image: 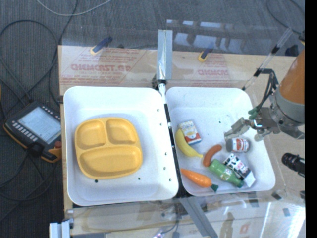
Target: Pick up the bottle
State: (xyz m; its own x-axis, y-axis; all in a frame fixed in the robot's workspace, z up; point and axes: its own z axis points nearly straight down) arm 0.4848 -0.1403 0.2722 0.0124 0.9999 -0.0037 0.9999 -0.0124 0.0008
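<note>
Bottle (pixel 225 173) — green, lying flat in the right bin (pixel 208 95) near its front edge, long axis running left-far to right-near, just beside the carrot (pixel 197 178); gripper (pixel 246 129) — fingers spread, gripping nothing, stood farther back and slightly right, over a small can (pixel 238 145).

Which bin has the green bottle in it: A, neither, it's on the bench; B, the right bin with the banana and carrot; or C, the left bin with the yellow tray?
B: the green bottle lies in the right bin, near the carrot.
</note>
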